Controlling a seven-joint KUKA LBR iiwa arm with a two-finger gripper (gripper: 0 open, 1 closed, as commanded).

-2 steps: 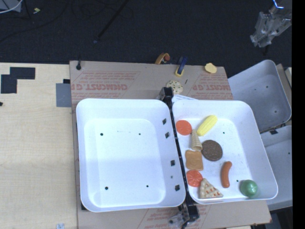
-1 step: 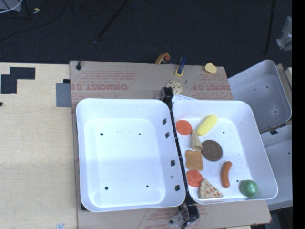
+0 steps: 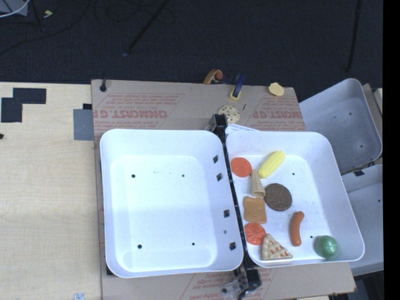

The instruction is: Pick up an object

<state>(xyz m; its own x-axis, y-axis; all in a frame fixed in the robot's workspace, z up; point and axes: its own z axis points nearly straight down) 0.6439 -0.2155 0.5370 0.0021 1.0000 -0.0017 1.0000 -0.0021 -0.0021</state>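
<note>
How wide the pincer stands, and whether it has hold of anything, cannot be told. Judging by the side the arm comes in from, the nearer of the two bins is the right-hand shallow white plastic bin (image 3: 337,167), and every candidate lies in it.

The likeliest pick is the small orange-red toy sausage (image 3: 296,228). It lies flat on the bin floor with bare white around it. It looks like light, stiff moulded plastic, smooth and probably slippery, so the hold should close across its narrow middle rather than along its length.

A green plastic ball (image 3: 325,246) sits just beyond it in the near corner and would likely roll. A flat dark brown round patty (image 3: 277,197) lies beside the sausage. The yellow toy corn cob (image 3: 271,164) is further off, by a tan toast square (image 3: 254,209). The left-hand white bin (image 3: 103,167) lies furthest.
</note>
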